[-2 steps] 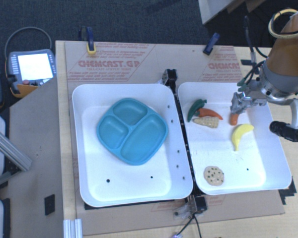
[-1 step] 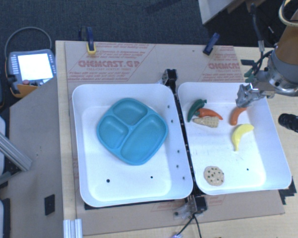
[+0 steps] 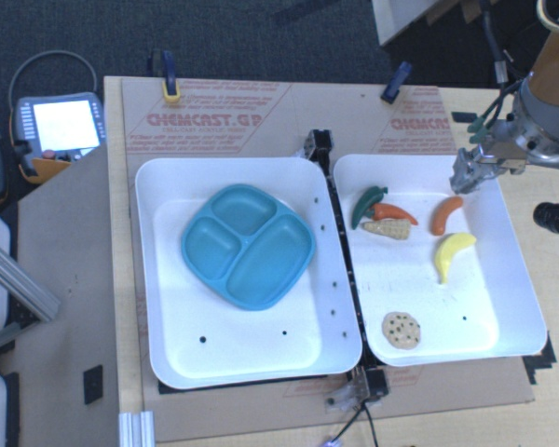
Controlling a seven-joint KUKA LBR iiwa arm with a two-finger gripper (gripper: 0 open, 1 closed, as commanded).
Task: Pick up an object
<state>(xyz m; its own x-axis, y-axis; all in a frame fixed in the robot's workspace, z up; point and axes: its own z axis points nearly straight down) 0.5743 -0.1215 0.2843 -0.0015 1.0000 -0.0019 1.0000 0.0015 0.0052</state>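
Note:
The right bin (image 3: 503, 277) holds several toy foods: an orange sausage (image 3: 445, 216), a yellow banana (image 3: 452, 253), a green pepper (image 3: 366, 203), a carrot (image 3: 394, 213), a pale corn piece (image 3: 388, 230) and a cookie (image 3: 402, 330). My gripper (image 3: 469, 173) hangs over the bin's far right corner, just above and to the right of the sausage. Nothing shows between its fingers.
The left bin (image 3: 168, 324) carries a blue divided plate (image 3: 249, 245). A black divider with clamps (image 3: 319, 144) runs between the bins. A teach pendant (image 3: 61, 126) lies off the bench at far left.

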